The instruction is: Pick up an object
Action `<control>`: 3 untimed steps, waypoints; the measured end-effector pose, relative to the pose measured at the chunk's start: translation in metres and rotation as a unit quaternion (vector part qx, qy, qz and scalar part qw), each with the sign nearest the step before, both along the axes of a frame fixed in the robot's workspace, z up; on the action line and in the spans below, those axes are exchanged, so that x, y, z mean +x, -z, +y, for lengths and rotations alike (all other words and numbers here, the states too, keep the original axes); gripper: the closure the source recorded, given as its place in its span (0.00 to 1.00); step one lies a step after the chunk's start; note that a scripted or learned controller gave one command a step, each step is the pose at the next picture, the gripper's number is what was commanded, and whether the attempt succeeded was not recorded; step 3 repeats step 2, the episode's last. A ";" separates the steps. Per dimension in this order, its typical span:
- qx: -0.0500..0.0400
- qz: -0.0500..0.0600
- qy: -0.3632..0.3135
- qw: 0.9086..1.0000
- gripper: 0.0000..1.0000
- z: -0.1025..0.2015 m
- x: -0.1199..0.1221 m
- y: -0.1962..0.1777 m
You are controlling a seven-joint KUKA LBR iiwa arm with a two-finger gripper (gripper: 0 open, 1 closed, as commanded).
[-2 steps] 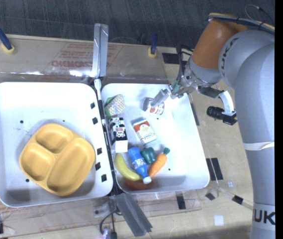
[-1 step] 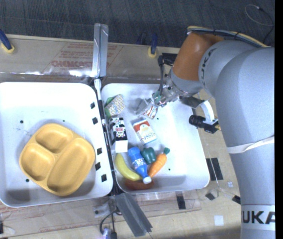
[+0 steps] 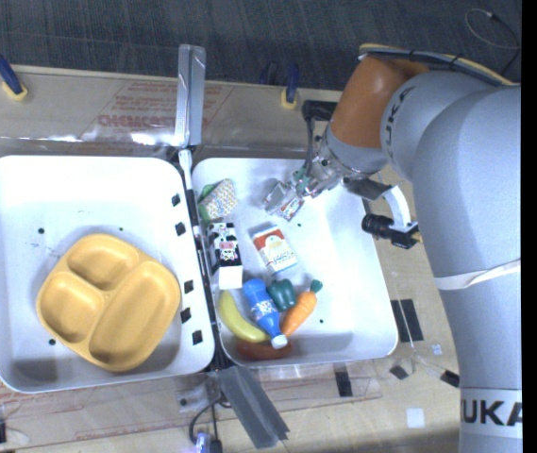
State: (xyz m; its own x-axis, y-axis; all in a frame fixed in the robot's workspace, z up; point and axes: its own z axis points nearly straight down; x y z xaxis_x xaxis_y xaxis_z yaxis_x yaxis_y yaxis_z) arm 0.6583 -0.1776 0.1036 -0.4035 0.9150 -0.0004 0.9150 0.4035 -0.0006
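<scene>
My gripper [image 3: 282, 199] hangs over the upper middle of the right bin [image 3: 362, 272], its metal fingers pointing down-left with nothing visible between them. Just below it lies a small red and white carton [image 3: 274, 249]. Left of it, against the bin's left wall, sit a green and white packet [image 3: 217, 199] and a black and white carton [image 3: 225, 249]. At the bin's front lie a banana [image 3: 236, 317], a blue bottle [image 3: 262, 310], a carrot [image 3: 298, 311] and a red item [image 3: 259, 350] under them.
The left bin [image 3: 23, 187] holds a yellow divided plate [image 3: 108, 298]. A metal divider [image 3: 191, 102] runs between the bins. The arm's grey body [image 3: 457, 177] covers the right side of the bench.
</scene>
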 end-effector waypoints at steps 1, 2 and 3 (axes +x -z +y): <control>0.000 0.000 -0.126 0.992 1.00 -0.016 -0.003 0.010; 0.000 0.000 0.007 1.000 1.00 0.054 -0.010 -0.130; 0.000 0.000 0.007 1.000 1.00 0.054 -0.010 -0.130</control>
